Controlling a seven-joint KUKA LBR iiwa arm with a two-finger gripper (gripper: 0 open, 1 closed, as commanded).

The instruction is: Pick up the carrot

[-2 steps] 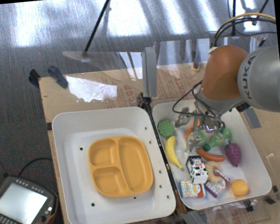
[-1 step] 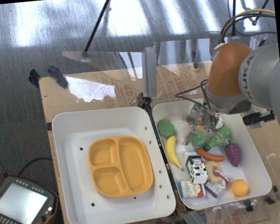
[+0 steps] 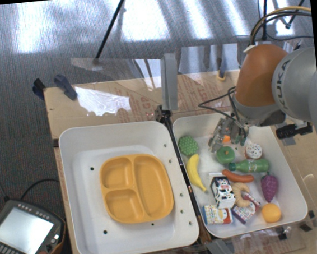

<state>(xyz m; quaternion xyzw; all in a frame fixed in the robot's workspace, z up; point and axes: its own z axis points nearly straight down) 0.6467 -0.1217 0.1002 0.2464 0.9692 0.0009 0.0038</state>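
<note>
My gripper (image 3: 227,135) hangs low over the back of the right bin (image 3: 291,185), just behind a round green fruit (image 3: 225,155). A small bright orange piece (image 3: 226,139), which looks like the carrot, shows right at the gripper's tip; most of it is hidden by the gripper body. A longer red-orange piece (image 3: 238,175) lies further forward, beneath a green bottle (image 3: 250,166). The grey arm with its orange band (image 3: 260,76) reaches in from the right.
The right bin also holds a green bumpy ball (image 3: 188,145), a banana (image 3: 195,172), a milk carton (image 3: 222,191), purple grapes (image 3: 269,187), an orange (image 3: 271,213) and small boxes. In the left bin (image 3: 80,216) lies a yellow divided tray (image 3: 135,188).
</note>
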